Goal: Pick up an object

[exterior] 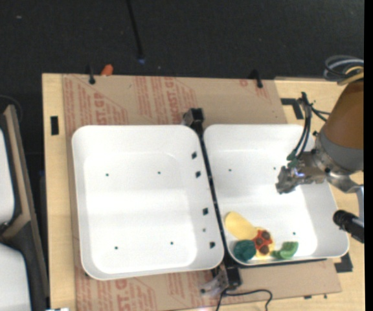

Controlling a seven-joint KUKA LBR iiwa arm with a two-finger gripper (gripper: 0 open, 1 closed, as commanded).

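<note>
Several small objects lie in a cluster at the front of the right bin: a yellow piece, a teal lump, a red-and-dark piece and a green piece. My gripper hangs over the right-hand part of that bin, up and to the right of the cluster and apart from it. I see nothing between its fingers, and the view is too coarse to show how they stand.
The left bin sits beside the right one, with a black divider strip between them. Both rest on a cardboard-covered bench. The orange-banded arm comes in from the right, trailing cables.
</note>
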